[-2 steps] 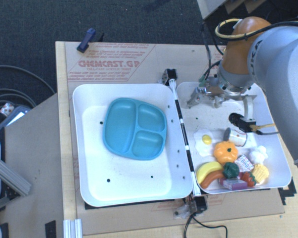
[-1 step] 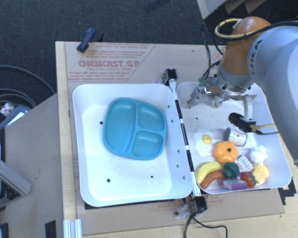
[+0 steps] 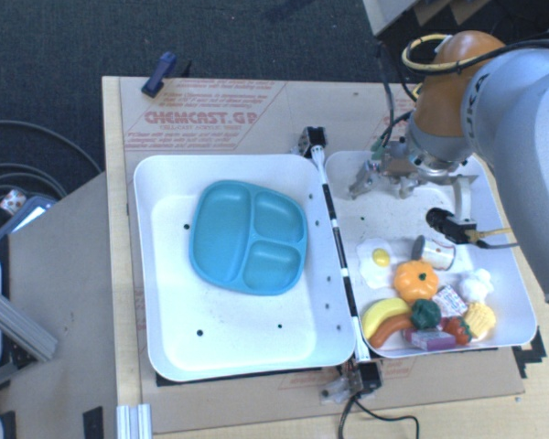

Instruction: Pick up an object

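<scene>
While hovering over far end of right white bin (image 3: 348, 167), gripper (image 3: 384, 179) jaw state: cannot tell. Best target: small orange plastic pumpkin (image 3: 414, 281) mid-pile at near end, beside yellow toy banana (image 3: 382, 315). Likely light, rigid, slick, rounded; pinch across widest ribs, not stem.
</scene>
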Robot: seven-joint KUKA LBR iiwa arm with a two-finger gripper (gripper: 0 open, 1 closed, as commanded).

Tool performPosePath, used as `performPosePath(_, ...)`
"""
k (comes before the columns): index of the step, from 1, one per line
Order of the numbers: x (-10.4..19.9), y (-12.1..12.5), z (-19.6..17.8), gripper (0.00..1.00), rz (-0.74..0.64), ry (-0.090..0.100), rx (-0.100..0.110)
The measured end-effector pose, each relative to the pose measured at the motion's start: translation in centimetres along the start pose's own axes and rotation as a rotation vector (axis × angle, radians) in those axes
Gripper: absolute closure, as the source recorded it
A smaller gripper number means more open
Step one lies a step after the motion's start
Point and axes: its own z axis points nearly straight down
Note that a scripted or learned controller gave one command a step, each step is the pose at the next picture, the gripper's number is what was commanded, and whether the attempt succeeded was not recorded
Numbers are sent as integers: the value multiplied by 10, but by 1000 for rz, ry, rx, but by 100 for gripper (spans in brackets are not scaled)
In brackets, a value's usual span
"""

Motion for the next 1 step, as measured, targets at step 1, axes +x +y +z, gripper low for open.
performPosePath(1, 0, 1, -11, 100, 0, 0, -2)
